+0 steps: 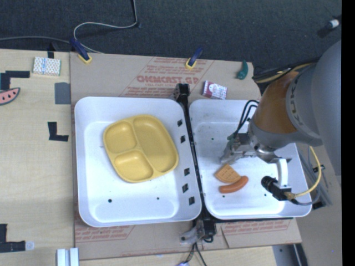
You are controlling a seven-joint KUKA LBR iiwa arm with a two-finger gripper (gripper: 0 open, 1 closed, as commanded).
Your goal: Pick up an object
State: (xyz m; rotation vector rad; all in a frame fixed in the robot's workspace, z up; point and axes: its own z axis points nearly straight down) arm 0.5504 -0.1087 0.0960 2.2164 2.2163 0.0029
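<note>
A: Where's the gripper (229, 155)?
B: In the right bin (213, 201); its grip state I can't tell.
A: The food?
B: Waffle (226, 174) and sausage (233, 185) sit at its six o'clock.

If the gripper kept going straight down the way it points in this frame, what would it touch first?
Probably the waffle-like cracker, which lies just below the gripper in the right bin, with the sausage beyond it. Depth is hard to judge from this slanted view, so it might land on the bin floor beside the cracker instead.
</note>
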